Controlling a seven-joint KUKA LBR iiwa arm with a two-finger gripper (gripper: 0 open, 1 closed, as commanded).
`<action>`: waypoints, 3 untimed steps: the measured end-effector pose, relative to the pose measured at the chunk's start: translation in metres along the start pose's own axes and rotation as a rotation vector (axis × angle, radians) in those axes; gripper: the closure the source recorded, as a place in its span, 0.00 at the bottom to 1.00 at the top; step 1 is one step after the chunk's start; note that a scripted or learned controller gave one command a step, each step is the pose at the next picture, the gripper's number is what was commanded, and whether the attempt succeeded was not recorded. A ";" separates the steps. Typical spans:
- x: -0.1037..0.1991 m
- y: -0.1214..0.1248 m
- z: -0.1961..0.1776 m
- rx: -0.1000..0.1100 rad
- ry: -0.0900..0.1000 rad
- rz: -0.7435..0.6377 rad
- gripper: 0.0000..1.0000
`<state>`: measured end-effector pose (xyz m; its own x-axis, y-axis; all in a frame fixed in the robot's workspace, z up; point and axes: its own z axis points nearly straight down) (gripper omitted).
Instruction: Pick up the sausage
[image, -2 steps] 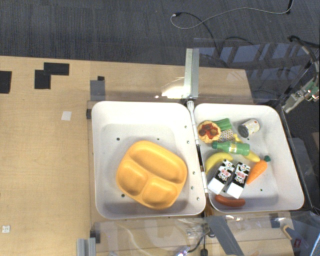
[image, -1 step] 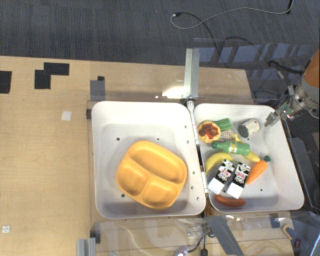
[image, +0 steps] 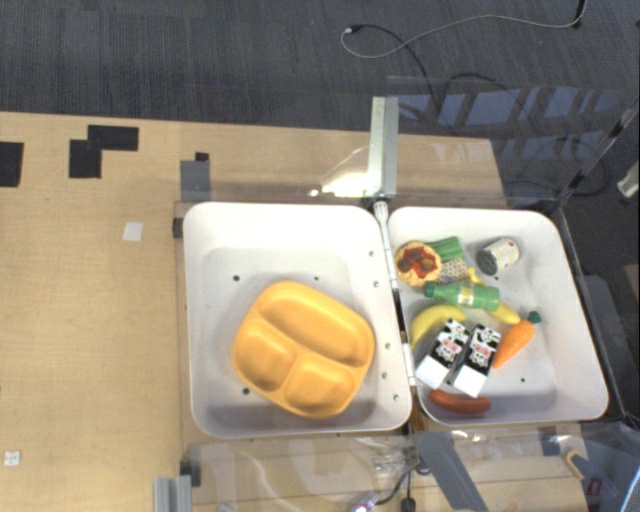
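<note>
Currently lying at the near edge of the right bin (image: 560, 240): sausage (image: 461, 403), red-brown, smooth, rounded, touching two boxy black-and-white cartons (image: 458, 358). Best approached from above, straddling the short axis, clear of the cartons and bin wall. Likely slippery. Can't tell end effector state. Carrot (image: 513, 343) and banana (image: 432, 322) nearby.

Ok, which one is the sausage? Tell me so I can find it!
Look in the right bin, the one with the toy food. Go to its near edge, just below the two small black-and-white cartons. The sausage lies there: a small reddish-brown log, darker than the orange carrot up to its right.
</note>
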<state>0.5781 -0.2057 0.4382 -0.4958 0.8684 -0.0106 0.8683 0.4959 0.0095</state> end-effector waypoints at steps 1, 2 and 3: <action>0.009 -0.015 0.083 0.001 0.003 -0.570 1.00; -0.011 0.021 0.000 -0.003 -0.002 -0.806 1.00; 0.030 0.063 0.000 -0.004 0.000 -0.830 1.00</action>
<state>0.6176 -0.1484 0.4385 -0.9753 0.2205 -0.0160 0.2205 0.9754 0.0017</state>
